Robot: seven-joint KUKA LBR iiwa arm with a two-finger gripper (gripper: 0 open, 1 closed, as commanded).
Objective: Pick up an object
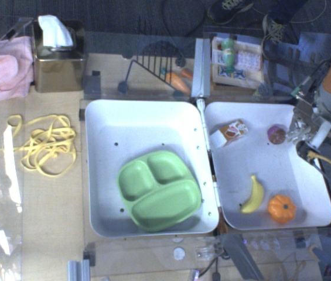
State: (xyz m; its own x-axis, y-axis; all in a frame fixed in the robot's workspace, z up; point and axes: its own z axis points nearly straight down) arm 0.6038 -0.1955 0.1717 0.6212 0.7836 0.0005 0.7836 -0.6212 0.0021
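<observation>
Object candidates lying in right bin [329, 212], right half of frame: banana [253, 195] and orange pumpkin [282, 208] lower, purple round item [276, 134] and small packet [234, 131] upper. Green divided plate [159, 189] sitting in left bin [101, 157].

Gripper [303, 131] hovering at frame's right edge, just beside purple item; grip state, cannot tell.

Risks, judged: round item rolling away under contact; bin wall nearby crowding approach; pinch closing on nothing.
</observation>
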